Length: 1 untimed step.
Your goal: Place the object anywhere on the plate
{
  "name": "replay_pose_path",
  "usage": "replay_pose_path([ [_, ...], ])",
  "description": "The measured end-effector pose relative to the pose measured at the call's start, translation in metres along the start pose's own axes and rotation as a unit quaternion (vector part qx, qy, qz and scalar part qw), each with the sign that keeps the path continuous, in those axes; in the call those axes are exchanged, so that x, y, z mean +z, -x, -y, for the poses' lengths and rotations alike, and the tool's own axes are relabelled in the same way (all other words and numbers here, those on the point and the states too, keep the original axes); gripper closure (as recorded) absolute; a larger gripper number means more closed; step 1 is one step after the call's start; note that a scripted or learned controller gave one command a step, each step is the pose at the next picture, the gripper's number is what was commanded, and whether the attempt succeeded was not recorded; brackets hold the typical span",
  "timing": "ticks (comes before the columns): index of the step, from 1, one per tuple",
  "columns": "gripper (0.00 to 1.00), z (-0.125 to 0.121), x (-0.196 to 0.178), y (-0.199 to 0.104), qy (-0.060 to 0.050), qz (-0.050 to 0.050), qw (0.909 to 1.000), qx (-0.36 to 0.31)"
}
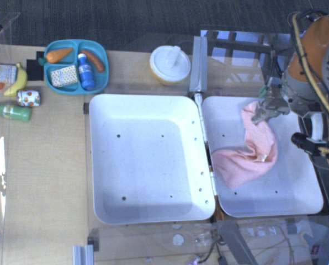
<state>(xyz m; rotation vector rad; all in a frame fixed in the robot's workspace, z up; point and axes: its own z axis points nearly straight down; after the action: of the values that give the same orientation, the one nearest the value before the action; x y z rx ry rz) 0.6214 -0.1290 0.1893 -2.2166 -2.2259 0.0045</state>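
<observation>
A pink cloth [247, 162] lies crumpled in the right bin [297, 197], with one end drawn up in a strip toward the bin's far side. My gripper [261, 115] sits at the top of that strip, its fingers shut on the cloth's upper end. The blue divided plate [102, 57] stands on the bench at the far left, beyond the left bin [148, 159]. It holds a toy carrot, a small blue bottle, a sausage and a cracker.
A white lidded bowl [170, 63] stands behind the gap between the bins. A banana [18, 80], a small can [28, 97] and a green bottle [10, 112] lie at the bench's left edge. Cables hang at the right beside the arm.
</observation>
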Motion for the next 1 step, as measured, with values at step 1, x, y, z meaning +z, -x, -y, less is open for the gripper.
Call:
replay_pose_path([
  [1,1.0,-0.002,-0.0328,-0.0014,0.001,-0.001,1.0,-0.005],
])
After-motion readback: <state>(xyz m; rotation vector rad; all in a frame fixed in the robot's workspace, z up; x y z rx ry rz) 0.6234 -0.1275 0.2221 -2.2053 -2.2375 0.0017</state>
